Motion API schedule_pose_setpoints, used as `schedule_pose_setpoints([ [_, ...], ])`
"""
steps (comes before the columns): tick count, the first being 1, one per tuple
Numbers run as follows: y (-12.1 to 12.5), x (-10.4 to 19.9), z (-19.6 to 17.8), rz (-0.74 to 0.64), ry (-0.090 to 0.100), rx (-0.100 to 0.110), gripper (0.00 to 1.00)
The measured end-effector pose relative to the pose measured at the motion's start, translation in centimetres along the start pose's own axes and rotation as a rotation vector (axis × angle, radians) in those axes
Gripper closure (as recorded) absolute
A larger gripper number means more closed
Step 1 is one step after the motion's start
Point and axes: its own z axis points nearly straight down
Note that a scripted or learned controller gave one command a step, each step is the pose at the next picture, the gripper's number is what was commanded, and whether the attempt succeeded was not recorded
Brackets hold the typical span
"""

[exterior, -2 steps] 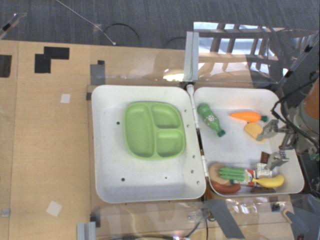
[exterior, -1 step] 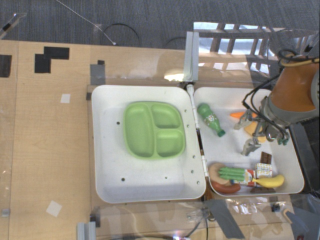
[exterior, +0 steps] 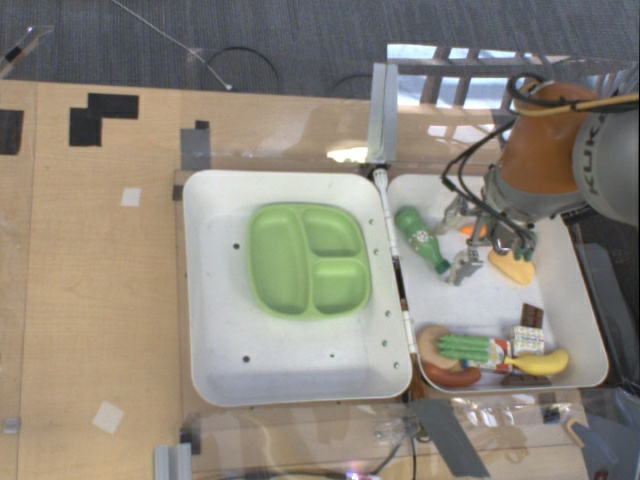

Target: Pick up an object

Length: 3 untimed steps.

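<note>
- The desk carries two white bins side by side.
- The left bin holds a green divided plate at its centre.
- My arm reaches over the right bin from two o'clock.
- My end effector hangs released, fingers spread, gripping nothing.
- A green bottle lies just beside it at nine o'clock.
- A yellow wedge lies at four o'clock of it.
- A banana and other toys sit at the bin's six o'clock edge.
</note>
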Motion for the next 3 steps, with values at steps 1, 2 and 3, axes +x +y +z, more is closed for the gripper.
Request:
schedule_pose_setpoints([
  [1, 4.0, -2.6, 0.1, 0.135, 0.001, 0.001, 0.0],
  [2, 3.9, -3.1, -1.5, 0.13, -0.015, 0.002, 1.0],
  [3, 9.7, -0.4, -15.0, 0.312, -0.008, -0.001, 1.0],
])
